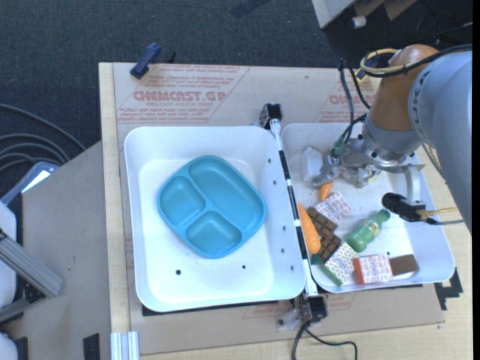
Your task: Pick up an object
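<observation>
On the tabletop (187, 88), red print reads "CHEMCAST G.P". Pincer (330, 172) sits low in right bin (442, 257) above small orange piece (325, 190); finger opening cannot be told.

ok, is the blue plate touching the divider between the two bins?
Apart. The camera view shows the blue plate lying mid-floor in the left bin, with a strip of bare white floor between its right edge and the divider.
</observation>
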You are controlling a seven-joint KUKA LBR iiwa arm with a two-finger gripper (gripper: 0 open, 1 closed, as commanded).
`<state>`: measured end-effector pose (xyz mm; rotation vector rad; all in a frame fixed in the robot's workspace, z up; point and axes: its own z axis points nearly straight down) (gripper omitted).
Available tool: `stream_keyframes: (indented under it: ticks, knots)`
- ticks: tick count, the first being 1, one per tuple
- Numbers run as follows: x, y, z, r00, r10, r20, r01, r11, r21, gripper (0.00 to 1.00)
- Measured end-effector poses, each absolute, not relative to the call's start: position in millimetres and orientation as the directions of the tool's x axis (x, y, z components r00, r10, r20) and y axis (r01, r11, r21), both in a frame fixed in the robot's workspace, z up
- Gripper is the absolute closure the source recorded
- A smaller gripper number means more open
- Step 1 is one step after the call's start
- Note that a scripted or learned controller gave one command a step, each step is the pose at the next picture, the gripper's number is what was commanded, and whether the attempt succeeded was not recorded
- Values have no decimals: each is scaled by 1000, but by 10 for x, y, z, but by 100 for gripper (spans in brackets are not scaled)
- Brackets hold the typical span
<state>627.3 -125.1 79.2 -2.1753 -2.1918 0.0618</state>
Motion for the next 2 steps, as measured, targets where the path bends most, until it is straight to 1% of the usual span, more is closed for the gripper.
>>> stream_keyframes:
  ticks: [1, 2]
  knots:
    - [5352, -948, 840, 1, 1000, 1, 1000, -1, -3, 0]
    - [6248, -1085, 850, 0, 1000, 0, 1000, 0, 0, 0]
